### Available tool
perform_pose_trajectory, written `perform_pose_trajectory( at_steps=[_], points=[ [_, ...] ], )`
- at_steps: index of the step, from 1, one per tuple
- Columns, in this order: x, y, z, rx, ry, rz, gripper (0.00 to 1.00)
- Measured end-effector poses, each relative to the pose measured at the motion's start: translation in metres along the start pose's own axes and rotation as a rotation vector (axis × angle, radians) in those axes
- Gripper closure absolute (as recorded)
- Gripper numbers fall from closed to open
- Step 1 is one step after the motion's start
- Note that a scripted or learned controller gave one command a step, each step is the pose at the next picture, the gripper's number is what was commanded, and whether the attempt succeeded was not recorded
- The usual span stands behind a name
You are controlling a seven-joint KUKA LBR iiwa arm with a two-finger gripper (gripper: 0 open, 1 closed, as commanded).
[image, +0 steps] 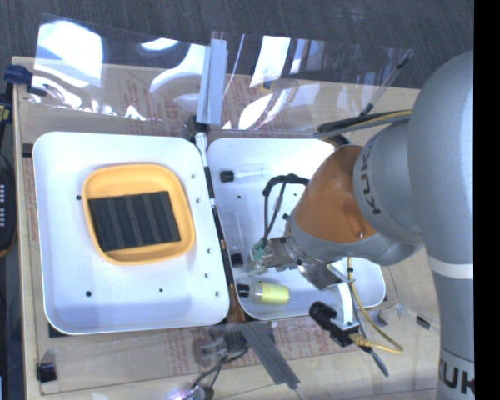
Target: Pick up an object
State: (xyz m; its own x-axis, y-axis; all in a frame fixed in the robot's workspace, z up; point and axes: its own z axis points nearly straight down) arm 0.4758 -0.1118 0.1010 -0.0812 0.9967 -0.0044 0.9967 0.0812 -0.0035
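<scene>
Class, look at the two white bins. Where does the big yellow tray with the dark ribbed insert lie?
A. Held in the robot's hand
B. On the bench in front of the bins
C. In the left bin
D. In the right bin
C: the yellow tray lies flat inside the left bin, while the arm reaches over the right bin.

The arm (375, 198) crowds the right bin (233, 161) (left bin (58, 223) lies open).
</scene>
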Motion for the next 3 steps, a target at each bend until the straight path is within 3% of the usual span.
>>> perform_pose_trajectory(
  at_steps=[1,2,3],
  points=[
    [-0.057,0.076,-0.036,-0.002,0.005,-0.093,1.0],
    [-0.107,0.114,0.01,0.0,0.005,0.013,1.0],
    [-0.111,0.169,0.008,-0.002,0.005,-0.05,1.0]
  ],
)
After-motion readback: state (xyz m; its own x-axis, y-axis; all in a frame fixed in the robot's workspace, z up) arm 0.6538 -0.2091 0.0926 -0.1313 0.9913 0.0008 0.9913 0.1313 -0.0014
